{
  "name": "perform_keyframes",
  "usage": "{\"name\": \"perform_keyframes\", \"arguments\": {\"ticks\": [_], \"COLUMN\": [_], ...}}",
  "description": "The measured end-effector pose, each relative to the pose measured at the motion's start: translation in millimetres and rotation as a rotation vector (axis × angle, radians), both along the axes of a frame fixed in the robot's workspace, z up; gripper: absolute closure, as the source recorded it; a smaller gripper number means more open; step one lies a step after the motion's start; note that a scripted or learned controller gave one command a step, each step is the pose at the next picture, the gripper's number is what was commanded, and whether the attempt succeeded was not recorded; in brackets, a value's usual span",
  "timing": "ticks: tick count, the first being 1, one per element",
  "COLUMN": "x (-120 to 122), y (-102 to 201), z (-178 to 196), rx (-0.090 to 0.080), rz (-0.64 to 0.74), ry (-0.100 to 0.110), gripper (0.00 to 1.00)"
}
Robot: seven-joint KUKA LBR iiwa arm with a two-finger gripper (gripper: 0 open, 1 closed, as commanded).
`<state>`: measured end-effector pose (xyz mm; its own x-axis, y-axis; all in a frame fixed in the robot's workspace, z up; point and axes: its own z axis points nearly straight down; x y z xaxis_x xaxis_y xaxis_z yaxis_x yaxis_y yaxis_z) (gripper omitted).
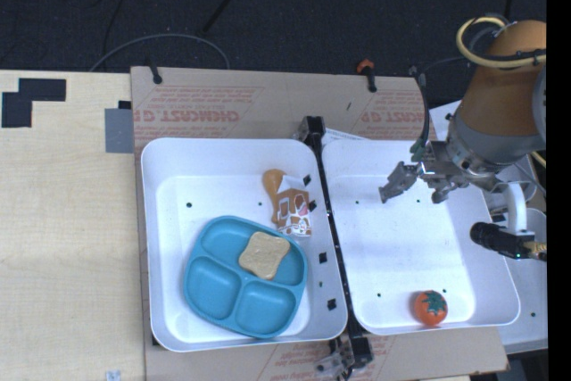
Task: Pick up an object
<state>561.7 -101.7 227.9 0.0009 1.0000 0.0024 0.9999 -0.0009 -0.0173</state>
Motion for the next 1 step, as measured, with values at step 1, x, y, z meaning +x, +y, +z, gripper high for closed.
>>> {"name": "perform_keyframes", "arguments": {"ticks": [1], "x": [2.4], "y": [-0.2], "z": [7.6], "rx": [-0.001], "rz": [0.002], "ry": [-0.013], "gripper": [0.00]}}
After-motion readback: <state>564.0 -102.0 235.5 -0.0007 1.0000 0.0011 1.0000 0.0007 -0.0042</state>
